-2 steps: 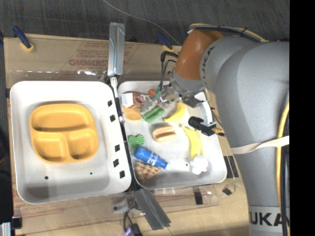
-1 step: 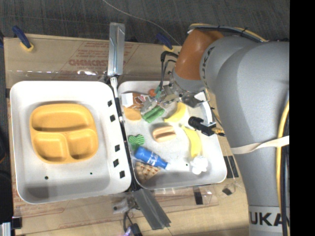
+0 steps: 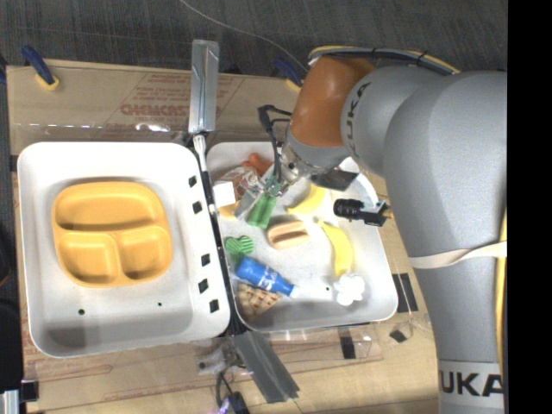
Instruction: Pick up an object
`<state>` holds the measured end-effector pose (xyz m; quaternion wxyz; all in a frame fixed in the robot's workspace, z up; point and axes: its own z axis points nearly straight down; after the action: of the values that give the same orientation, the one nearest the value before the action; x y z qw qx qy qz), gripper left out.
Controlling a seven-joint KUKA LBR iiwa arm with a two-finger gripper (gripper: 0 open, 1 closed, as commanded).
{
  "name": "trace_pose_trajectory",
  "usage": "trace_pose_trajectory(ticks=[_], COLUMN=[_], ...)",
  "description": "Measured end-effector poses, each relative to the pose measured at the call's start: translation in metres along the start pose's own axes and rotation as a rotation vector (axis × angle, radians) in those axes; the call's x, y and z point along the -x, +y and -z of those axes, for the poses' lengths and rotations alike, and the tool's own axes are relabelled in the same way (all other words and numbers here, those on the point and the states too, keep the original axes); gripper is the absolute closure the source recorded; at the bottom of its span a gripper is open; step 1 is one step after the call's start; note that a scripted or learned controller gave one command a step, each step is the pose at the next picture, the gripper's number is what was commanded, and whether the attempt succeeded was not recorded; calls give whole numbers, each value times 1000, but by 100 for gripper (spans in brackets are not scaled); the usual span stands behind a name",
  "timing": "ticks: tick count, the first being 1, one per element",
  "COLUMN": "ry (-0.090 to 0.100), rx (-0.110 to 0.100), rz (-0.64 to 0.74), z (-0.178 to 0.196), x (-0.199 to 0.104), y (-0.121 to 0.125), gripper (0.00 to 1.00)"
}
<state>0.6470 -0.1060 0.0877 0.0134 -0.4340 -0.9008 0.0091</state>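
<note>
Green plastic bottle-shaped object (image 3: 262, 207) lies at the far left of the right white bin (image 3: 379, 270), with the gripper (image 3: 278, 182) lowered just above it. Finger state cannot be told. Judged step: descent to grasp; next, closing squarely on the object amid neighbouring clutter.

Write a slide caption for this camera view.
KUKA arm lowers its claw into the cluttered right bin; yellow tray sits in left bin.

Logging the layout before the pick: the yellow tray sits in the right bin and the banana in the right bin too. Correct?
Not quite. The camera view shows the yellow tray in the left bin, not the right. The banana does lie in the right bin.
</note>
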Motion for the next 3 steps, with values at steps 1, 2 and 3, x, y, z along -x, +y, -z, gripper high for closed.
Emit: trace_pose_trajectory(ticks=[1,2,3], ry=[-10,-11,-12], rx=[12,27,30], rz=[6,-265,-375], z=[11,20,58], x=[1,13,30], y=[4,-56,-51], gripper=[100,100,100])
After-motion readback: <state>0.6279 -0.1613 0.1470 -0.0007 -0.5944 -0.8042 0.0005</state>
